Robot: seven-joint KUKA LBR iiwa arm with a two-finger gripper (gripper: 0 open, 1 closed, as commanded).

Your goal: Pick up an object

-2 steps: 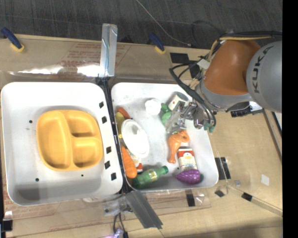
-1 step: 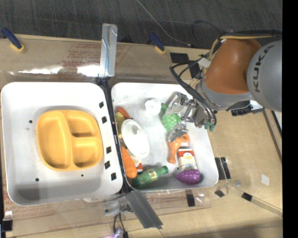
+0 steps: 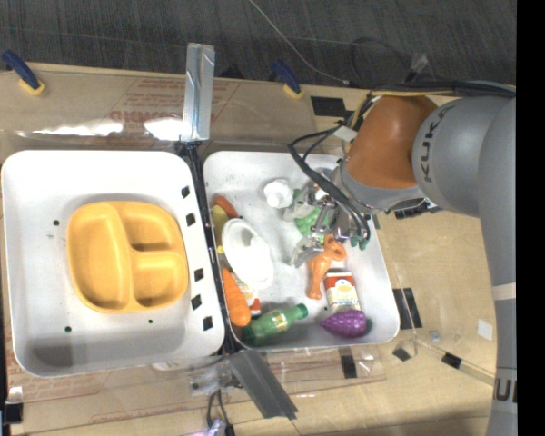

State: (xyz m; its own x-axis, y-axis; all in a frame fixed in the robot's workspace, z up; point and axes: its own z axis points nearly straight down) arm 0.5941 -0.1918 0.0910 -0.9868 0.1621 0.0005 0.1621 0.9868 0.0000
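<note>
right bin (image 3: 381,284); purple grapes (image 3: 343,322); green bottle (image 3: 275,322); carrot (image 3: 235,300)

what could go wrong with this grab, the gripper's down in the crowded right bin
1. The gripper sits low among tightly packed items: an orange toy, a small bottle and purple grapes. It might nudge or pinch a neighbour rather than one clean object.
2. Loose black cables hang by the wrist over the right bin and might snag.
3. The white cup nearby might get knocked.
</note>
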